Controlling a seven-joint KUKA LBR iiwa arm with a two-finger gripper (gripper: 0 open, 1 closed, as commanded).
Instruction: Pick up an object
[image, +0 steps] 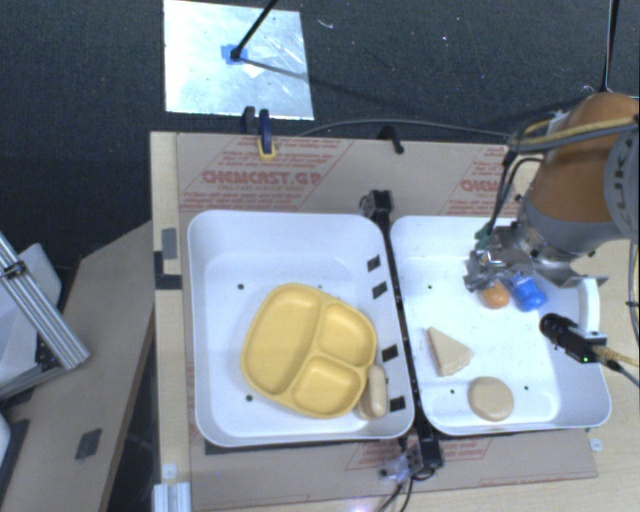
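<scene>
Reach explains our gripper (488, 268) low over the orange ball (494, 296); we cannot tell its opening.

Counter (120, 300) tan, covered by a printed cardboard sheet (300, 170). On the sheet, two shallow white bins side by side, touching: left bin (215, 330), right bin (570, 400). Blue clamp (264, 130) at the sheet's far edge.
</scene>
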